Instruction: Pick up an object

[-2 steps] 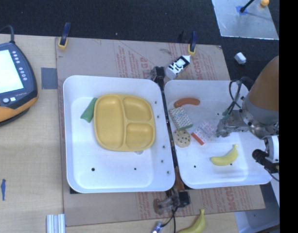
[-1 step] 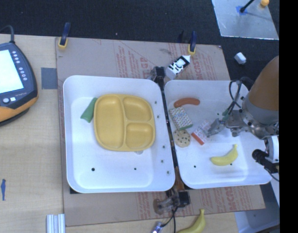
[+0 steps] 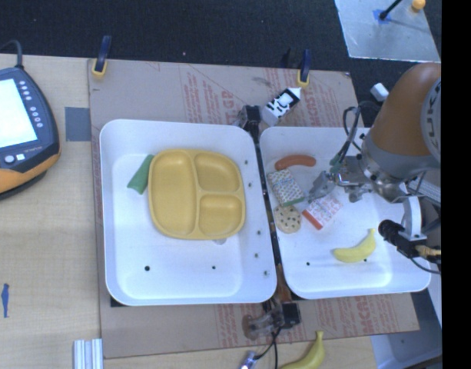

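Two white bins sit side by side on the table point(image 3: 51, 237); we take the right bin point(image 3: 358, 283) as our landmark. Inside it lie a sausage point(image 3: 295, 161) near its far edge, a patterned packet point(image 3: 285, 186) and a cookie point(image 3: 289, 220) by its left wall, and a banana point(image 3: 355, 249) toward its near side. The claw point(image 3: 325, 190) hangs low over the bin's middle, just above what seems a red-and-white wrapper point(image 3: 321, 211). We cannot tell how wide the claw stands. The left bin point(image 3: 181, 283) holds a yellow tray point(image 3: 195, 192).
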{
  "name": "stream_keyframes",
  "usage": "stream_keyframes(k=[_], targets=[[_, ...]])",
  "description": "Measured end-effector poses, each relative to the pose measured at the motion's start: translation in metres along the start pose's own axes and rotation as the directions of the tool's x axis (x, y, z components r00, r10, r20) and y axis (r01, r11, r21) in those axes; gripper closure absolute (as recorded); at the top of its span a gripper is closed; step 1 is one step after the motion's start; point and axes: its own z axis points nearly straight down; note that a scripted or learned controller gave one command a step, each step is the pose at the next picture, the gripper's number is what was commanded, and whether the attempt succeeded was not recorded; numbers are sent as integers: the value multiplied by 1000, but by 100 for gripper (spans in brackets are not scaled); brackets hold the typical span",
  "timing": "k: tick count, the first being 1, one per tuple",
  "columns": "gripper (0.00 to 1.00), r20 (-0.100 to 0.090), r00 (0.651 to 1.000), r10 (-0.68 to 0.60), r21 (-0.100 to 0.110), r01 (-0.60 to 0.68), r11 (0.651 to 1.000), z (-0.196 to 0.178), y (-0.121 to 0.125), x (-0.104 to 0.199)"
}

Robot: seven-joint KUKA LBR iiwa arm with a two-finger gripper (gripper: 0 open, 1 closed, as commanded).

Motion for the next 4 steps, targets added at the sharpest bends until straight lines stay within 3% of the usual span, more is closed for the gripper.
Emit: stream_keyframes(k=[1,2,3,4], targets=[[0,4,1000,-1,-3,1,1000,59,10,-3],[100,8,1000,-1,-8,1,1000,47,11,-5],[0,8,1000,-1,-7,1,1000,47,11,-5],[100,7,1000,-2,-7,2,1000,37,11,-6]])
